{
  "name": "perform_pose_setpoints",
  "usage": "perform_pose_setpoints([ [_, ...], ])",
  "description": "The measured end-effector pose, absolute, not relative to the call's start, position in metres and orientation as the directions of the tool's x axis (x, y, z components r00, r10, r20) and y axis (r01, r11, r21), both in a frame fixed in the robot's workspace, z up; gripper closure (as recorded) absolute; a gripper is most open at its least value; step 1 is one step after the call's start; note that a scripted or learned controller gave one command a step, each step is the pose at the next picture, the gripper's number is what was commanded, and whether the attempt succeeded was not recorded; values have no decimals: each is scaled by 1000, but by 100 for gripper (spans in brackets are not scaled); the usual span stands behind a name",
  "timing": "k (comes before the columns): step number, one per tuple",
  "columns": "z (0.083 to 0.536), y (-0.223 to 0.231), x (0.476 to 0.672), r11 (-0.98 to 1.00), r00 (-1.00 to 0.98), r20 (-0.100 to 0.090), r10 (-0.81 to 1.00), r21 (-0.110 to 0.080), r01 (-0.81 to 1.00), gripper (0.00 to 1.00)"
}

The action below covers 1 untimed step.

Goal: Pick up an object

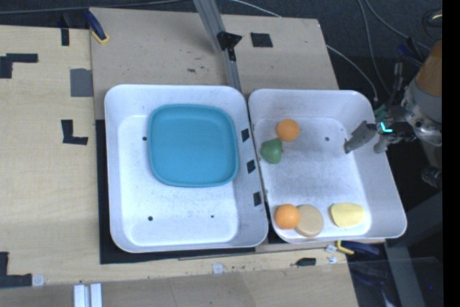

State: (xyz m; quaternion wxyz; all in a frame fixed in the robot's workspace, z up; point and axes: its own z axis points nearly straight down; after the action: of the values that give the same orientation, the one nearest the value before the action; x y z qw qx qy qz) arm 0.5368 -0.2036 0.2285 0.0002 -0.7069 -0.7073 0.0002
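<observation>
**Gripper poised at the right bin's edge, nothing yet taken**

While the gripper (pixel 365 138) hung over the right bin (pixel 327 103) near its right wall, its two fingers stood apart with nothing between them, probably readied to close on a piece. The candidates all lay in that bin: an orange ball (pixel 288 130) touching a green piece (pixel 272 151) near the left wall, and a second orange ball (pixel 287 216), a tan disc (pixel 310 220) and a yellow piece (pixel 347 214) lined along the near wall. A blue plate (pixel 192 144) sat alone in the left bin (pixel 129 176).
</observation>
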Motion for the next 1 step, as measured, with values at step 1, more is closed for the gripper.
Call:
perform_pose_setpoints([
  [1, 228, -204, 537, 0, 0, 0, 1000, -1, 1000, 0],
])
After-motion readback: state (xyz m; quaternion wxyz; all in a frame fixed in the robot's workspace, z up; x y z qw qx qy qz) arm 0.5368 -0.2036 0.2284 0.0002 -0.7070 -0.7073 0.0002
